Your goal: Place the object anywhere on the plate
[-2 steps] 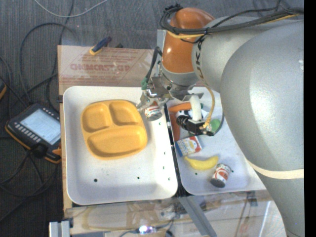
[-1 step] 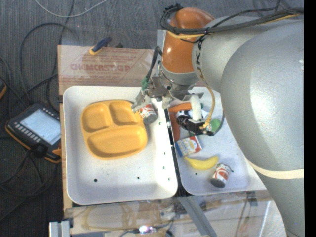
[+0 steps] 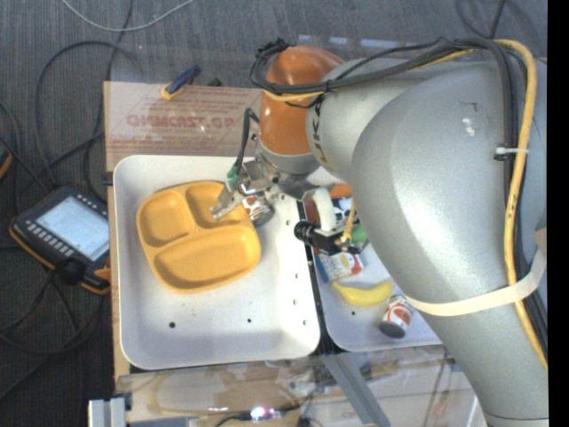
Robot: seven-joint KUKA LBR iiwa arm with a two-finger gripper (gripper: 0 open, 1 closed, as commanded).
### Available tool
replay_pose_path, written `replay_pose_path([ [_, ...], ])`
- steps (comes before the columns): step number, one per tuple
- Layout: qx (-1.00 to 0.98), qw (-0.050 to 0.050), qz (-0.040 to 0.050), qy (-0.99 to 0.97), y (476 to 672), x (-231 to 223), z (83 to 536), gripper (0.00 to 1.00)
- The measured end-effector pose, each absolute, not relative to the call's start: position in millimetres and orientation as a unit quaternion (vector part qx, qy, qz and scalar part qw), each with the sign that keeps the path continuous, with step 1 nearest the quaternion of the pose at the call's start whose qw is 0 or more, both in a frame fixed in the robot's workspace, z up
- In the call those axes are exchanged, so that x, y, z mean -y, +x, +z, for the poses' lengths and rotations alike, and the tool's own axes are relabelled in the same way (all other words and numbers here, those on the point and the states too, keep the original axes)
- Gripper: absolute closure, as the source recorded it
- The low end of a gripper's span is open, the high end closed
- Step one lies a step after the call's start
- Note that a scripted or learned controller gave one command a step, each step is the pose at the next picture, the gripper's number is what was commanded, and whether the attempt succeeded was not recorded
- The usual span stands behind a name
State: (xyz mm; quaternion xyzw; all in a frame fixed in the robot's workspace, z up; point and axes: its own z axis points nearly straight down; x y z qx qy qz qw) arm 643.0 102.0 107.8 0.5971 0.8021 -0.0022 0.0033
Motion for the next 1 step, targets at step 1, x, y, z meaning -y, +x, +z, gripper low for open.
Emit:
replay_pose_path([
  [1, -0.802, 0.002, -0.0063, 0.597, 641.1, -99.3, 112.6, 1.0],
])
